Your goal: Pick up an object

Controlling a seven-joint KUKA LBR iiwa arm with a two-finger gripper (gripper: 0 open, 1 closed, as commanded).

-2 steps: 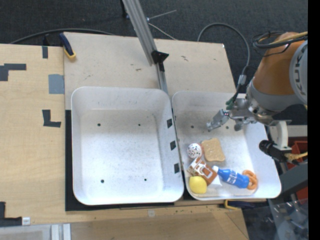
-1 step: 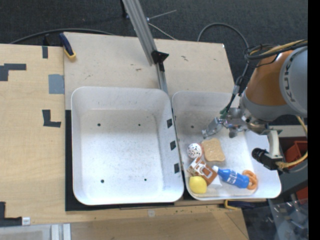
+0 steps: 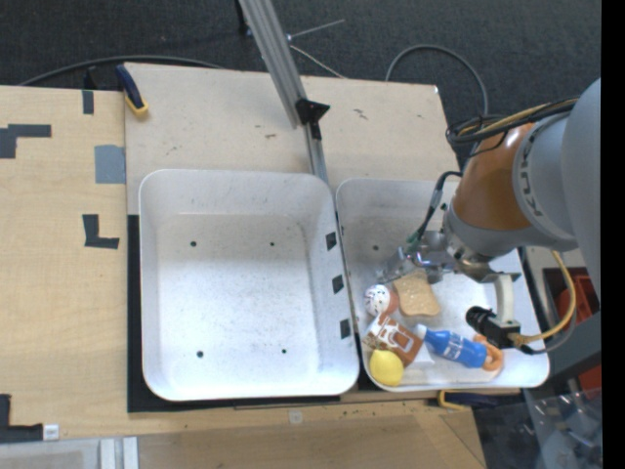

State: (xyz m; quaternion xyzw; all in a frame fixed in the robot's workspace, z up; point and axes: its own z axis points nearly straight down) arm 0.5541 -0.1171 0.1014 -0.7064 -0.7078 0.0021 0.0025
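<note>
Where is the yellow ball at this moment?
The yellow ball lies in the right bin, at its near-left corner, beside the blue bottle and below the tan sponge.

Grey metal pole [image 3: 278, 52] slanting over the bench, blue-and-yellow clamp [image 3: 132, 90] at its far-left corner, black cable [image 3: 430, 57] beyond

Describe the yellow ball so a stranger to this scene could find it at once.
Start at the right-hand shallow white bin, the one the grey arm reaches into, and go to its near-left corner. There lies the round yellow ball, beside the orange-and-white package and left of the blue bottle. It is the one plain yellow, smooth, round thing in that cluster.
</note>
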